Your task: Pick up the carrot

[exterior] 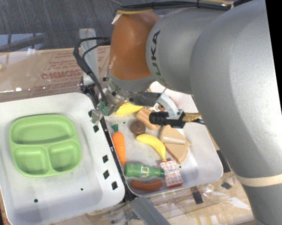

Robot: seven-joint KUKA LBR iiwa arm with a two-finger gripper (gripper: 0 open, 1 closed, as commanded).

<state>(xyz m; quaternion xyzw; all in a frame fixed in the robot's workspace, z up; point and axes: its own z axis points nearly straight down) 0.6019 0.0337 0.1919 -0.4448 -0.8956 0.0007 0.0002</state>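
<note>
The orange carrot (119, 147) with a small green top lies lengthwise along the left wall of the right bin (211, 163). It rests on the bin floor with nothing touching it. The arm's orange wrist band (130, 45) hangs over the back of that bin. Below the band, my gripper (102, 109) sits low at the back left corner of the right bin, just beyond the carrot's green end. The wrist hides most of the gripper.
The right bin also holds a banana (153, 144), a green bottle (143, 171), a sausage (146, 185), a red and white packet (171, 173), a tan wedge (175, 145) and a brown disc (138, 127). A green divided plate (43, 145) sits in the left bin (18, 206).
</note>
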